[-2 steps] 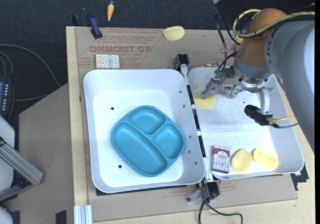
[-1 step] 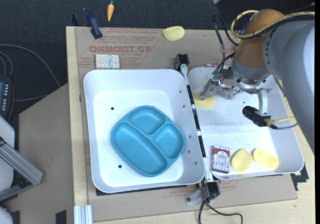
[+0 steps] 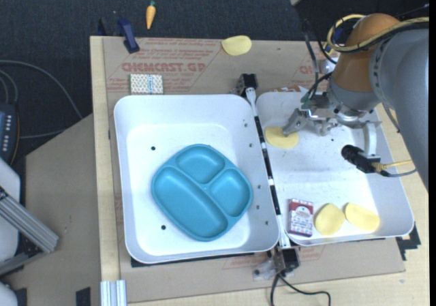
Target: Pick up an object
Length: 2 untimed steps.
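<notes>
In the right bin [image 3: 388, 192], a flat yellow piece [image 3: 281, 138] lies near the left wall at the far end. My gripper [image 3: 312, 123] hangs just to the right of that piece, low over the bin floor, and nothing is visibly held. Along the bin's near edge sit a small red-and-white box [image 3: 300, 217] and two yellow lumps [image 3: 329, 219] [image 3: 361, 216]. The left bin [image 3: 136, 127] holds a blue divided plate [image 3: 200, 191].
On the bench behind the bins lie a yellow disc [image 3: 236, 45], a patterned packet [image 3: 146, 83], a blue item [image 3: 127, 35] and a small orange carrot [image 3: 150, 15]. A black clip [image 3: 247, 83] sits at the far end of the wall between the bins.
</notes>
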### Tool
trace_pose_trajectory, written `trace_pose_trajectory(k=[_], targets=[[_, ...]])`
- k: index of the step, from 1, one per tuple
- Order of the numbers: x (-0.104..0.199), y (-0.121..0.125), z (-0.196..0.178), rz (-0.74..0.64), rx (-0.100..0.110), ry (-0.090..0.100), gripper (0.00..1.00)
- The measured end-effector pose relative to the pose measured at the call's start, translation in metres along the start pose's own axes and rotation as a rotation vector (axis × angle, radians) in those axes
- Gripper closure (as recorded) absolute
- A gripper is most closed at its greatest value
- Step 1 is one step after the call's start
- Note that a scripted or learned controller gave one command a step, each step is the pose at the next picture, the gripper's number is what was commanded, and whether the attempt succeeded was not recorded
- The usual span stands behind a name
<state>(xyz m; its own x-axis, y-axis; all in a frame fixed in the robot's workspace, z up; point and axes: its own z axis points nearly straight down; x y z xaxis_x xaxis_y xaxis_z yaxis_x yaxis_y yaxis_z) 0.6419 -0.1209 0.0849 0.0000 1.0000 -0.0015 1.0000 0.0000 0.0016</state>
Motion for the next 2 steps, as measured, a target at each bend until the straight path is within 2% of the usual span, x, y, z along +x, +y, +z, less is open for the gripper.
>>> trace_pose_trajectory(k=[1, 2], targets=[[-0.104, 0.001, -0.046, 0.000, -0.003, -0.002, 0.00], [-0.021, -0.030, -0.027, -0.001, 0.003, 0.003, 0.00]])
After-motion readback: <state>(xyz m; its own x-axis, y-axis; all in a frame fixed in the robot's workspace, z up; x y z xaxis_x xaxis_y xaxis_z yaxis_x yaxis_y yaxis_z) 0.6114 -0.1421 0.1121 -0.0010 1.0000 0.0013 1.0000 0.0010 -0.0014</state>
